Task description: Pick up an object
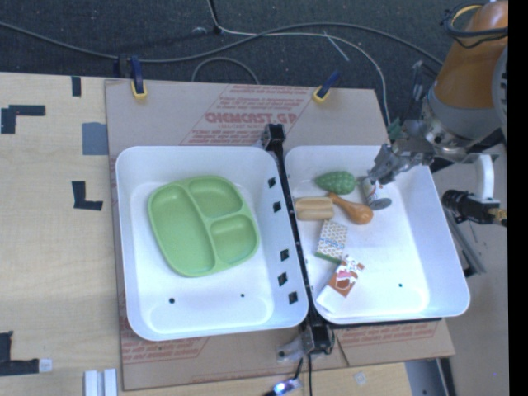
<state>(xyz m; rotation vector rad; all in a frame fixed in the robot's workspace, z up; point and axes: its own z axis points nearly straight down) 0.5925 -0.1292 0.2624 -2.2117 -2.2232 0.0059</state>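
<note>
The right bin (pixel 429 246) holds a green knobbly toy (pixel 336 181), a tan bread-like roll (pixel 313 209), an orange drumstick-shaped toy (pixel 353 209), a patterned packet (pixel 332 241) and a small red-and-white carton (pixel 345 277). My gripper (pixel 370 193) hangs low over the bin's upper middle, its tips just right of the drumstick and the green toy. I see nothing between its fingers.
The left bin (pixel 140 304) holds a green divided plate (pixel 203 224). A black divider (pixel 285 221) runs between the bins. The arm (pixel 466 73) comes in from the upper right. Cables cross the dark floor behind the bench.
</note>
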